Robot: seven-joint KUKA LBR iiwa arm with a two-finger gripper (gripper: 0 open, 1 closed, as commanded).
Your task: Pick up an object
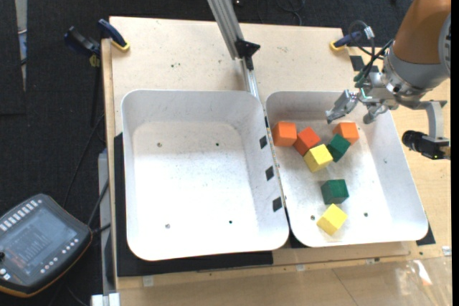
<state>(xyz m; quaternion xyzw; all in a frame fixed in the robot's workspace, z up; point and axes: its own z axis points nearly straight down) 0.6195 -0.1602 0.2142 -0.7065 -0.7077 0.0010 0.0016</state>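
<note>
looking down at the right bin (401, 175), i count seven small blocks scattered over its upper and middle floor, and any of them would do for picking up. they look like painted wood or hard foam cubes, so i'd judge them light, rigid and not at all fragile, with flat faces that ought to sit well between two fingers; the paint may be a touch slick, so a grip square across two opposite faces seems wiser than one across corners.

the gripper (356, 107) hangs at the upper right of the frame, over the bin's back edge, its fingers spread apart with nothing between them. nearest to it is an orange block (348, 130) touching a dark green block (338, 146), with a yellow block (318, 157) just beside that and a red-orange block (307, 140) against the yellow one. another orange block (285, 133) sits to the left, close to the bin's inner wall.

lower down, a second green block (334, 190) and a second yellow block (331, 218) sit near each other but away from the cluster, with free sides all round; those look the easiest to take cleanly. the left bin (143, 111) has specks on its white floor.
</note>
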